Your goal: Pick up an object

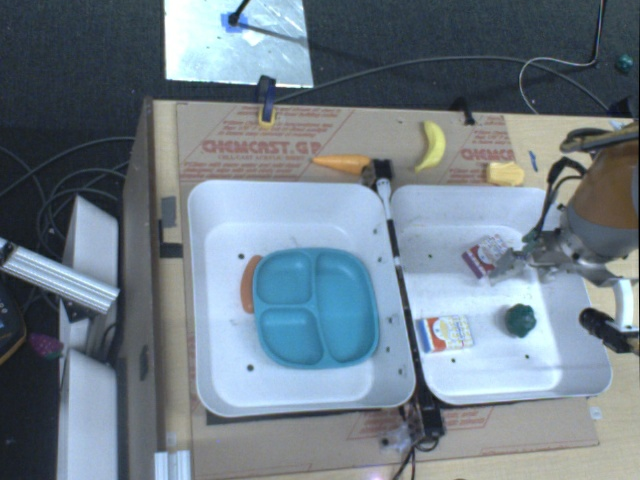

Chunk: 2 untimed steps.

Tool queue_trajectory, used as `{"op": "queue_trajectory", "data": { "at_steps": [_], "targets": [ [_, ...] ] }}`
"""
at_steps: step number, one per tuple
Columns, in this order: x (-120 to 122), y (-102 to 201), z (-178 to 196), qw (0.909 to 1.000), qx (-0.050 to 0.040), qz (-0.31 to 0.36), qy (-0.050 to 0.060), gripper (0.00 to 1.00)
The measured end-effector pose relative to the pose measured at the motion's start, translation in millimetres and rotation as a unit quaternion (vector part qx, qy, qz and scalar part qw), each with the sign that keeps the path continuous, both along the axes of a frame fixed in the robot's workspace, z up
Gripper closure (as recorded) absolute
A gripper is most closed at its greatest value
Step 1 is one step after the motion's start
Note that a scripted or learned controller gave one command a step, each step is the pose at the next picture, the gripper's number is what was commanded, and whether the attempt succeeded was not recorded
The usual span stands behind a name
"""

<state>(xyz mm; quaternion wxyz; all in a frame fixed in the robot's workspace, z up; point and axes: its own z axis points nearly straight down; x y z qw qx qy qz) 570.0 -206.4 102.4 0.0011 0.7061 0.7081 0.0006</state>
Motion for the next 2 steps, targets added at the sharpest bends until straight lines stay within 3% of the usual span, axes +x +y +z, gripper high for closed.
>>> {"op": "queue_trajectory", "data": {
  "at_steps": [1, 2],
  "targets": [
    [-42, 17, -18, 1.0, 0.0004, -0.001, 0.001, 0.0],
    [-55, 13, -18, 1.0, 0.0004, -0.001, 0.001, 0.0]
  ]
}}
